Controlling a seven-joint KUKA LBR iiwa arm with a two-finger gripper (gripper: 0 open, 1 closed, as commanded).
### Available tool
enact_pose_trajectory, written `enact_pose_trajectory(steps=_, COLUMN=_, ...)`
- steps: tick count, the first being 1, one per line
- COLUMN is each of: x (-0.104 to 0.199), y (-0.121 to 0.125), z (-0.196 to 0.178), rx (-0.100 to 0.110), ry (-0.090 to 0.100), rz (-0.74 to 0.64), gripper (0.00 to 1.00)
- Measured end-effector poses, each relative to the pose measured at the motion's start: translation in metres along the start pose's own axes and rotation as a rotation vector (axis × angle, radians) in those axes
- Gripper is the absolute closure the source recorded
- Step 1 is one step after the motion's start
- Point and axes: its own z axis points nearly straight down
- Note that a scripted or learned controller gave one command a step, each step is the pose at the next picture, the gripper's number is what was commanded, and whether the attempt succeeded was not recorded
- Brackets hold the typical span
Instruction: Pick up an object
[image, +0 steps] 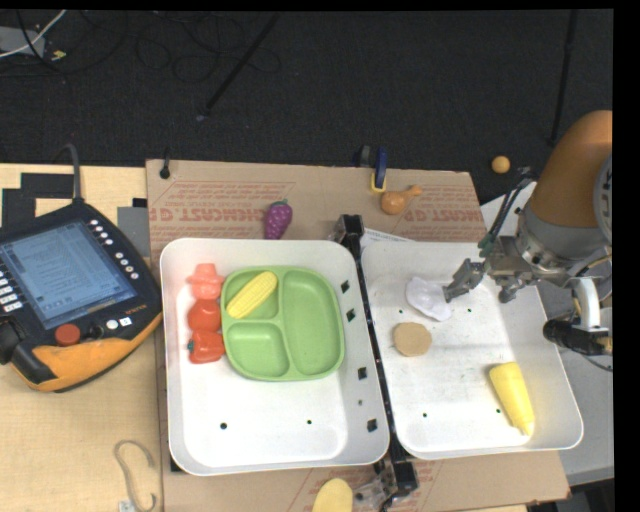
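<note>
The right bin (560, 425) holds a crumpled white object (428, 298), a round tan disc (412, 340) and a yellow cone-shaped piece (511, 395). My gripper (486, 284) hangs over the upper right part of this bin, just right of the white object. Its two dark fingers are spread open with nothing between them. The left bin (260, 440) holds a green divided plate (300, 345) with a yellow corn cob (250, 293) in its top-left section, and red and pink toys (204, 315) beside the plate.
A purple grape toy (278, 218), an orange toy (398, 199) and a blue clip (379, 172) lie on the cardboard behind the bins. A teach pendant (70, 290) sits at the left. A yellow object (333, 495) lies at the front edge.
</note>
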Motion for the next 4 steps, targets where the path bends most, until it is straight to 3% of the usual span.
enact_pose_trajectory(steps=1, x=0.000, y=0.003, z=-0.008, rx=-0.015, ry=-0.003, rz=-0.002, gripper=0.00)
enact_pose_trajectory(steps=3, x=0.009, y=0.006, z=0.089, rx=-0.010, ry=-0.002, rz=-0.006, gripper=0.00)
enact_pose_trajectory(steps=4, x=0.008, y=0.007, z=0.076, rx=-0.012, ry=-0.002, rz=-0.005, gripper=1.00)
